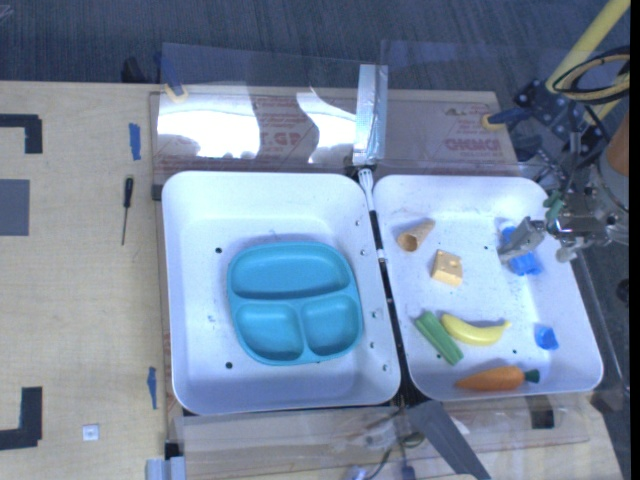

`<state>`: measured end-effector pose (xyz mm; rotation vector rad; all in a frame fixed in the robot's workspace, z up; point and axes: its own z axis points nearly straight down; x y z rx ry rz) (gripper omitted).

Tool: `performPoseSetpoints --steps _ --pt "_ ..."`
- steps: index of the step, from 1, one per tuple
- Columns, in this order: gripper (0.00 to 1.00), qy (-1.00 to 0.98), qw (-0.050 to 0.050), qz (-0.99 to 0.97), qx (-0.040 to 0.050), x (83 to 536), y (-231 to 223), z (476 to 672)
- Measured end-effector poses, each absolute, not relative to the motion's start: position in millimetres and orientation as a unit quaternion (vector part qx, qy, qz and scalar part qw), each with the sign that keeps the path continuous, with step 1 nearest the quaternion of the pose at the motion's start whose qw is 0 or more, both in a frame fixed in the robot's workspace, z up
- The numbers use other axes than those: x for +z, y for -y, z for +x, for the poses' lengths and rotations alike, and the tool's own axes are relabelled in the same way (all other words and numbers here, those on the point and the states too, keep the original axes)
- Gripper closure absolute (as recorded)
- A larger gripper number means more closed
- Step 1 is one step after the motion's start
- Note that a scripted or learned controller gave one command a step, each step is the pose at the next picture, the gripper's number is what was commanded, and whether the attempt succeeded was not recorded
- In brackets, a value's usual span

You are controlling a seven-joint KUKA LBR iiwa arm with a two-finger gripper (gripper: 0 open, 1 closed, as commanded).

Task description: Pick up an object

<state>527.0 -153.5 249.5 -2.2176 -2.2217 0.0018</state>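
while the gripper (528,236) hangs over the blue block (520,251) at the right bin (590,363) rim, i cannot tell its jaw state. so near the wall, a finger could catch the rim and knock the block aside.

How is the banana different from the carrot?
The banana is yellow and curved; the carrot is orange and straight. The banana touches a green vegetable; the carrot lies by itself, nearer the front rim. Both are toy foods lying flat in the right bin.
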Motion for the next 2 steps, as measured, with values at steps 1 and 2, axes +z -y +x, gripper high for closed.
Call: performPoseSetpoints --steps 1,2 --pt "0.0 0.744 0.0 -0.669 0.0004 225 182 570.4" --pt "0.0 0.7 0.0 -0.715 0.0 215 172 591.5"
